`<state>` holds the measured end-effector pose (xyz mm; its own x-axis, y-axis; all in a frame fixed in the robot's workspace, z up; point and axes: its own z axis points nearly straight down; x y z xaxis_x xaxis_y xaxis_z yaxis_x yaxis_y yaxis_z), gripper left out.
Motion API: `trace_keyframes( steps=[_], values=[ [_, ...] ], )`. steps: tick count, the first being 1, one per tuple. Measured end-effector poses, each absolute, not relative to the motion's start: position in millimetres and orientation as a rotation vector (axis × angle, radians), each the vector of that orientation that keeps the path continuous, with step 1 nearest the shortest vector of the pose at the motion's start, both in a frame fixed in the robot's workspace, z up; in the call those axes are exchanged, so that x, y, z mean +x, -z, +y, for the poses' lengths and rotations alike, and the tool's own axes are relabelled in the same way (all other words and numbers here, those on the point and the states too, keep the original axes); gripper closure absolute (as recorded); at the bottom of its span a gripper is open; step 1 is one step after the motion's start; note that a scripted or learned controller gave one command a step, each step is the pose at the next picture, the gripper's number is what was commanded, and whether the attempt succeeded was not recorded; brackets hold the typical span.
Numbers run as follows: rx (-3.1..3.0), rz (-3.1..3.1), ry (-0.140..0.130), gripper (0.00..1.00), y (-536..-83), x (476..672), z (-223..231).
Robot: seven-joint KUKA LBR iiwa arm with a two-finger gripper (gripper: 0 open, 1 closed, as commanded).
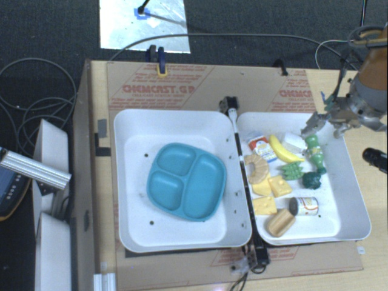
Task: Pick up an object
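The right bin (351,193) holds several toy foods. Among them are a yellow banana (282,150), a red-and-white packet (259,145), a tan cookie (257,170), yellow cheese wedges (271,187) and green vegetable pieces (313,178). A small can (305,205) lies on its side, next to a brown bread roll (280,222). My gripper (325,126) hangs above the bin's far right corner, just beyond a green bottle-like piece (313,145). Its fingers are spread open, with nothing between them.
The left bin (136,162) contains a blue divided plate (185,182). A black clip (231,107) sits at the far end of the seam between the bins. Cardboard lies under both bins, and cables trail on the dark floor at left.
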<state>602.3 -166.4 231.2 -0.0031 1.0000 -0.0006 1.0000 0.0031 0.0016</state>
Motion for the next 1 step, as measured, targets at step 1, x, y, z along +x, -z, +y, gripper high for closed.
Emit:
trace_keyframes(
  steps=[1],
  values=[
    [2.217, 2.226, 0.002, 0.00, -133.8, 668.0, -196.7]
  ],
)
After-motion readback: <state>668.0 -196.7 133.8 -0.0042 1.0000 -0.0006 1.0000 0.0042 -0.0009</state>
